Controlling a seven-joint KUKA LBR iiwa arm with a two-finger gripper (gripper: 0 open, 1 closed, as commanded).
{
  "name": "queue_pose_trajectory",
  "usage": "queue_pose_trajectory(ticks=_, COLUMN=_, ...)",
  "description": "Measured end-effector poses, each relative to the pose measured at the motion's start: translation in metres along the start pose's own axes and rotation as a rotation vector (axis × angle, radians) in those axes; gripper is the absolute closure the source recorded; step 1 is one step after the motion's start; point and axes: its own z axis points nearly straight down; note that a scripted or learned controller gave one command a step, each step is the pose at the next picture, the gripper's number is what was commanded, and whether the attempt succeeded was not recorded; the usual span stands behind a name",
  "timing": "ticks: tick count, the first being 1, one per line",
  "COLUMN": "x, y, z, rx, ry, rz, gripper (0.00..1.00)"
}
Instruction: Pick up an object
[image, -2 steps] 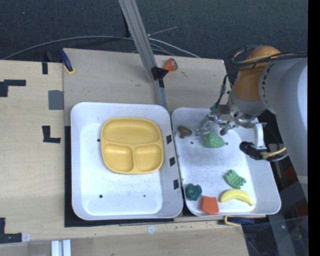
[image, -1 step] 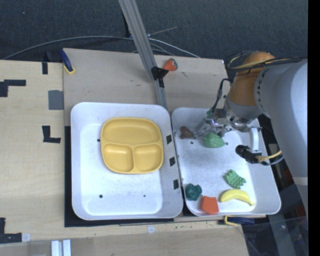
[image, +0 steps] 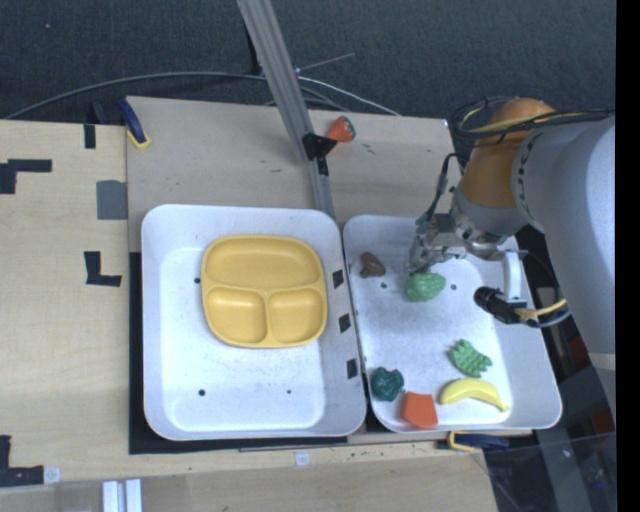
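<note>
The right bin (image: 520, 400) holds several small toys: a light green lump (image: 425, 287) near the middle, a brown piece (image: 372, 265) at the upper left, a green leafy piece (image: 468, 357), a yellow banana (image: 474, 393), an orange block (image: 420, 409) and a dark teal piece (image: 386, 381). My gripper (image: 428, 258) hangs low over the bin's upper part, its tips just above the light green lump. Whether the tips touch the lump is unclear.
The left bin (image: 165, 330) carries a yellow divided plate (image: 265, 288). A grey pole (image: 285, 80) slants down to the bins' top edge, with an orange-red clip (image: 341, 128) beside it. The arm's grey body (image: 570, 210) covers the right bin's upper right side.
</note>
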Motion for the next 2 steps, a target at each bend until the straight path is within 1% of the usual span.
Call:
queue_pose_trajectory(ticks=1, x=0.002, y=0.004, z=-0.064, rx=-0.008, ry=0.000, rz=0.001, gripper=1.00)
queue_pose_trajectory(ticks=2, x=0.012, y=0.002, z=-0.117, rx=-0.007, ry=0.001, rz=0.001, gripper=1.00)
